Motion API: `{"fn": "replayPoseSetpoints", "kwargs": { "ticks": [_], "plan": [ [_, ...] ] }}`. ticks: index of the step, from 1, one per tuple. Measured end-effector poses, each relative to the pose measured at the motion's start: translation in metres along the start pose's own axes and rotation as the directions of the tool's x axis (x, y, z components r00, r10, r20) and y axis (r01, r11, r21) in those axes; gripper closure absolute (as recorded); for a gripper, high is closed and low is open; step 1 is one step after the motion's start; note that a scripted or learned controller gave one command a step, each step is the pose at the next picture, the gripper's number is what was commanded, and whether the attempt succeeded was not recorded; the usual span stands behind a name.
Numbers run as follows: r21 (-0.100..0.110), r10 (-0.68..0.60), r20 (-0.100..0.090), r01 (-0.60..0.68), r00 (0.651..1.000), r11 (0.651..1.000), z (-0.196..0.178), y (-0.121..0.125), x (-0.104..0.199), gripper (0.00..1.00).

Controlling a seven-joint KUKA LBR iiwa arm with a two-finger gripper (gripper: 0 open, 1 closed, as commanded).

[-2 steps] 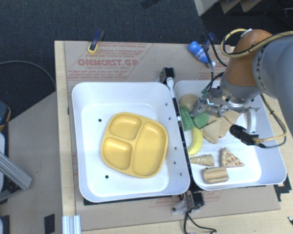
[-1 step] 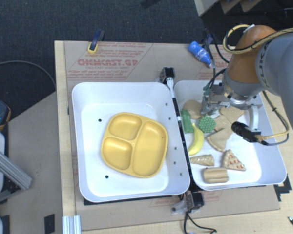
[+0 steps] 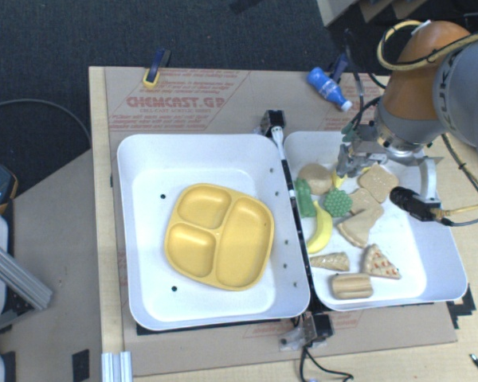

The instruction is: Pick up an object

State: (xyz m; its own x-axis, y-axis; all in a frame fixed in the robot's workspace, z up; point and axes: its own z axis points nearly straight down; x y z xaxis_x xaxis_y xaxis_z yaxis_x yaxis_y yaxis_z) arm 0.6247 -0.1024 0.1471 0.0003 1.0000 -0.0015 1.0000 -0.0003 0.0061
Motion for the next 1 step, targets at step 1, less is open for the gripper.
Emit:
{"fn": "replayPoseSetpoints", "kwargs": {
  "ticks": [1],
  "plan": [
    [-0.001,0.0,0.0,0.0,1.0,1.0,-0.0448,0.0032,-0.0052,1.0]
  ]
}}
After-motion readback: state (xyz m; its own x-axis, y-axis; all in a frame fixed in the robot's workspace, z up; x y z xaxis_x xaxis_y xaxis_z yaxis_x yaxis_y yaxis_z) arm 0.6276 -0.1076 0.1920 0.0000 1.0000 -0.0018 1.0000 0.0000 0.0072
